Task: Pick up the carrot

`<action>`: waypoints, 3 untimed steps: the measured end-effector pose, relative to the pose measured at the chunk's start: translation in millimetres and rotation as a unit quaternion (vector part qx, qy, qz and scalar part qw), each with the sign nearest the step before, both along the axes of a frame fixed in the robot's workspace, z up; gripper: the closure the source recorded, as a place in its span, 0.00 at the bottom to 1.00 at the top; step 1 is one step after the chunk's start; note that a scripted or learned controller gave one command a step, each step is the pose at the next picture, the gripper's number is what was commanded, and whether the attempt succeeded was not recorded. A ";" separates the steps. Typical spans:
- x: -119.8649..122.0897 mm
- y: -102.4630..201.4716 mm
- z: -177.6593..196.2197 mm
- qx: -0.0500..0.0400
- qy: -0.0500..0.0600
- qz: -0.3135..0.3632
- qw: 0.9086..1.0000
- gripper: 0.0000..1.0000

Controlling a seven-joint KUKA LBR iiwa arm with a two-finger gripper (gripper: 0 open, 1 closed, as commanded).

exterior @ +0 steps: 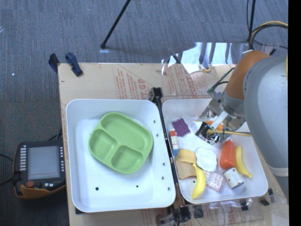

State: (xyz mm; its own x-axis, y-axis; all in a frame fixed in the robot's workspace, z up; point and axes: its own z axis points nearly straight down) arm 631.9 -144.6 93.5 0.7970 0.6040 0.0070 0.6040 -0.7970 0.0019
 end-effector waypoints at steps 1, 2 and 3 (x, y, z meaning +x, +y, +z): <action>-25.3 -48.3 -6.1 0.001 0.007 -0.035 0.999 0.00; -15.4 -29.9 -7.4 0.001 0.007 -0.160 0.987 0.00; -73.8 -29.9 -1.1 0.002 -0.003 -0.218 0.976 0.00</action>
State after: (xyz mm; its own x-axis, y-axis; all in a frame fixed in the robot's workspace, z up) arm 558.1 -174.5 92.4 0.9783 0.2067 0.0145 0.2067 -0.9784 0.0020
